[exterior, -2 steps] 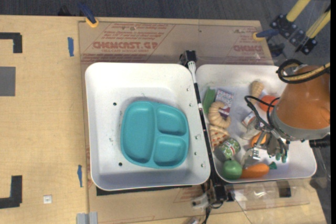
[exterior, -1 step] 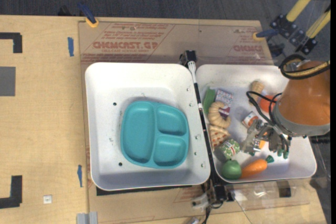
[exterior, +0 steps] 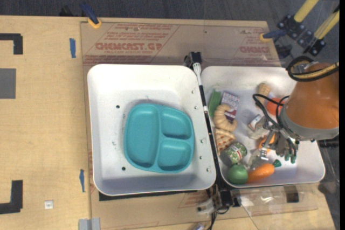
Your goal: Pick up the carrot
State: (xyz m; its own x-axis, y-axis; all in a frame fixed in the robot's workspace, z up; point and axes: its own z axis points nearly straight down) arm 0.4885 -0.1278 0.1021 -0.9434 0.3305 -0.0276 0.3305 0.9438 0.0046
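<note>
The orange carrot (exterior: 261, 171) lies near the front wall of the right bin (exterior: 310, 169), with its green tip pointing right. My gripper (exterior: 266, 152) hangs just above and behind it, below the orange wrist band. Its fingers are lost among cables and toys, so their state is unclear. Nothing is visibly lifted.
In the right bin a green ball (exterior: 237, 174), a round green-and-white toy (exterior: 235, 153), a ridged beige pastry (exterior: 223, 119), a purple-and-white packet (exterior: 230, 100) and a beige piece (exterior: 263, 89) crowd around. The left bin (exterior: 102, 116) holds a teal divided plate (exterior: 159, 138).
</note>
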